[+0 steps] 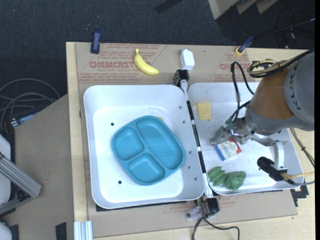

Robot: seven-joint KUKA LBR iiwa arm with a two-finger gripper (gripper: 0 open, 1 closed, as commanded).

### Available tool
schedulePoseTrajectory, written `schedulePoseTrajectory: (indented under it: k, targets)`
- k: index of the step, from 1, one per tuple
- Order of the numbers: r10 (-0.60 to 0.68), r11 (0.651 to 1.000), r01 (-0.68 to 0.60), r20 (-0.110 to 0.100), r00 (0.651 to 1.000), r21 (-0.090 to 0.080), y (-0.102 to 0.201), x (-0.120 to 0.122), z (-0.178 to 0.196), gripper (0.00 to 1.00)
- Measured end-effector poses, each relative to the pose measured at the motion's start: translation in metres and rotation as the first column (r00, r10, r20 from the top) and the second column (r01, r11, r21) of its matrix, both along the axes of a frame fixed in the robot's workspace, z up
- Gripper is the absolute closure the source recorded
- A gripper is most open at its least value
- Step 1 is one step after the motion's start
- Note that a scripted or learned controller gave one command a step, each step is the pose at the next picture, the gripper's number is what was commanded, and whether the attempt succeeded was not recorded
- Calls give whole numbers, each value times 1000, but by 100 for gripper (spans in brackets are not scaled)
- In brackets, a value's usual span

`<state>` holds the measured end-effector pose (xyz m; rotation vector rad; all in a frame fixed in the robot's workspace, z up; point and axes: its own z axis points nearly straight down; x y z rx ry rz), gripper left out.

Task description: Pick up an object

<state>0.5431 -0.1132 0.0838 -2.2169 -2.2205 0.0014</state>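
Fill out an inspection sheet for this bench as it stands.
Surface: cardboard-topped bench bearing left bin and right bin.
Job's things: blue divided plate in left bin; yellow block, small packet, green leafy toy in right bin.
Clutter: banana, white block on the bench.
Grippers: gripper low beside the packet.
Cables: black cable by the arm; coils on floor.
Surroundings: dark carpet.

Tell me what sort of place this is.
Most likely a robotics lab set up for grasping trials. A bench bears two white bins, an arm reaches into the right one, cables trail over the dark floor, and the props are toys: a banana and a blue plate.
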Motion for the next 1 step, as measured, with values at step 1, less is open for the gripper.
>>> schedulePoseTrajectory:
  k: [1]
  targets:
    - [-2, 1000, 2, 4, 1000, -2, -1, 1, 10, 100]
